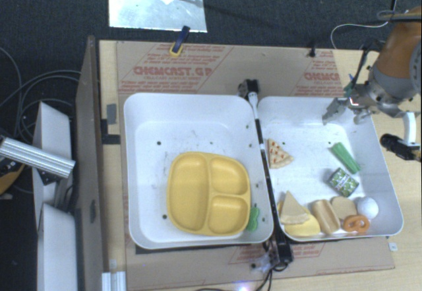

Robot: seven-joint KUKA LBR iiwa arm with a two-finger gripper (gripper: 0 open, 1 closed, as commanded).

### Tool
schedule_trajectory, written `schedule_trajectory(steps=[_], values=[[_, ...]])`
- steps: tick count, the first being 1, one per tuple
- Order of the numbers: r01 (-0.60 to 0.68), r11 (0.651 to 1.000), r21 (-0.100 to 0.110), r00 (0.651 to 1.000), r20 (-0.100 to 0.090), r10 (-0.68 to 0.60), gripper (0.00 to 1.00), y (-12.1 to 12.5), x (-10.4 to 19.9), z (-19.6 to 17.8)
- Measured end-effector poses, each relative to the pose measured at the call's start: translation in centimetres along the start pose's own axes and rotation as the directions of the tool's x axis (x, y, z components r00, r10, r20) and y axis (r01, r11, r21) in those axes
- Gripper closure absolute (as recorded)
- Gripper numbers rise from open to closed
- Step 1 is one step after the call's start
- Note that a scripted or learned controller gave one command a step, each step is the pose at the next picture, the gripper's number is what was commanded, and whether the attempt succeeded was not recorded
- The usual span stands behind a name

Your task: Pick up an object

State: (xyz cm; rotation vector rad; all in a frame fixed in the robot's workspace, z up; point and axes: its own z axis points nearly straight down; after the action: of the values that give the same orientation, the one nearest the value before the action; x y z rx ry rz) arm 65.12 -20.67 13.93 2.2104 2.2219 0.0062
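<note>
Objects lie in lower right of frame, in right bin (310, 126): pizza slice (277, 154), green stick (345, 157), green carton (343, 181), bread (324, 216), egg (367, 206), pretzel (356, 222). My gripper (348, 111) hovers at upper right over bin's far edge, fingers spread wide, holding nothing, touching nothing. Yellow tray (208, 192) sits in left bin (151, 126).

The arm enters from the right edge of the camera view, its orange band uppermost and the grey wrist below it, angled down and to the left. The tool (346, 110) hangs at the wrist's end with its two fingers (331, 111) spread apart, nothing between them.
</note>
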Motion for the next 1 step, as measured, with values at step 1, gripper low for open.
schedule_trajectory(steps=[1], values=[[-0.006, 1.000, 0.014, 1.000, -0.004, 0.006, 0.00, -6.47, 0.07, 5.74]])
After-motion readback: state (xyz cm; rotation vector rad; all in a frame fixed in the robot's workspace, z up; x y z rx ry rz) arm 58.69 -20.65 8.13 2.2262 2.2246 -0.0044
